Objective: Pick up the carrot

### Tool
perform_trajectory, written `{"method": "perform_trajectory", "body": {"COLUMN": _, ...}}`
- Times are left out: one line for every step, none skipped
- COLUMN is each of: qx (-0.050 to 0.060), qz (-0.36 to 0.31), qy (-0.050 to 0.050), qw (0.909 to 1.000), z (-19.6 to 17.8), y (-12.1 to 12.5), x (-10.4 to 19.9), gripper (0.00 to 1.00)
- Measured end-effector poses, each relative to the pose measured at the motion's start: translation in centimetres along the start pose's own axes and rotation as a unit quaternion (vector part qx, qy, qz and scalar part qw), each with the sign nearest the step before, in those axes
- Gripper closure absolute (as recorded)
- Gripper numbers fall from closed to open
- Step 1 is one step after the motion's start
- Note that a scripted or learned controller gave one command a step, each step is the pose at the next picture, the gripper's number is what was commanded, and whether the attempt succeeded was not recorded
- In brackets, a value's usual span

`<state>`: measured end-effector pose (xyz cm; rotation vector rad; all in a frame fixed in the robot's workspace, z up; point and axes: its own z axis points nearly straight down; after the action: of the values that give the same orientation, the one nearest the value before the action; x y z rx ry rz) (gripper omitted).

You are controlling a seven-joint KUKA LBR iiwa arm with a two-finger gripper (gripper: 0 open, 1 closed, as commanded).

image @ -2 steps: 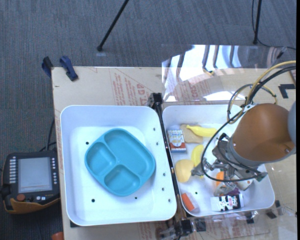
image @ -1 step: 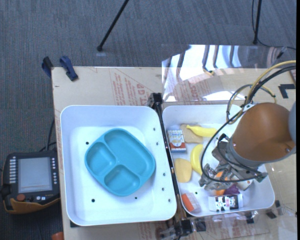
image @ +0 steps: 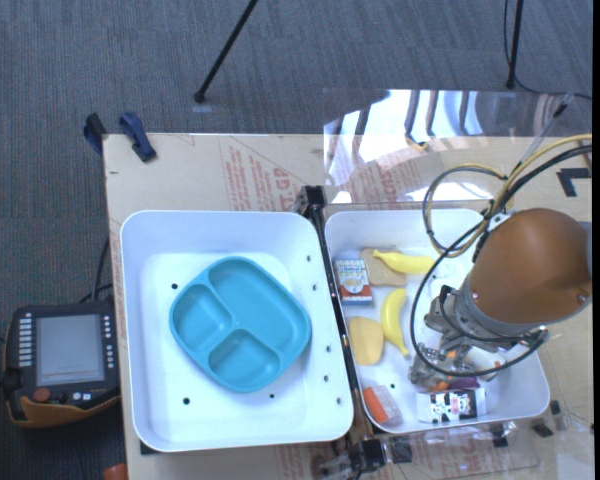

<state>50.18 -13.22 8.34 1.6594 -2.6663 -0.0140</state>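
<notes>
- Pincer (image: 432, 366) hangs low in the right bin (image: 535, 393), under the arm's orange band (image: 533, 265); whether it is clenched or released I cannot tell, as the wrist and cables cover it.
- Nearest the tabletop's front edge, the carrot (image: 382, 405) lies in the right bin's front-left corner, apart from the pincer.
- Just beside it sits a small black-and-white carton (image: 454, 404), partly under the pincer.
- Further back in that bin: a yellow pear-shaped fruit (image: 366, 339), a banana (image: 394, 319), a small box (image: 353, 275), and a second banana (image: 405, 262) toward the far wall.
- In the left bin (image: 145, 258) a blue divided plate (image: 240, 323) rests near the middle.
</notes>
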Motion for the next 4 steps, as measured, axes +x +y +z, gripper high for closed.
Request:
{"method": "perform_trajectory", "body": {"qx": 0.003, "qz": -0.089, "qy": -0.001, "qw": 0.9960, "z": -10.3, "y": 5.0, "x": -8.3, "gripper": 1.00}}
{"method": "perform_trajectory", "body": {"qx": 0.000, "qz": 0.051, "qy": 0.001, "qw": 0.9987, "z": -10.0, "y": 5.5, "x": -5.3, "gripper": 1.00}}
{"method": "perform_trajectory", "body": {"qx": 0.000, "qz": -0.084, "qy": 0.001, "qw": 0.9964, "z": -10.0, "y": 5.4, "x": -5.1, "gripper": 1.00}}
{"method": "perform_trajectory", "body": {"qx": 0.000, "qz": -0.216, "qy": 0.000, "qw": 0.9764, "z": -9.9, "y": 7.8, "x": -10.0, "gripper": 1.00}}
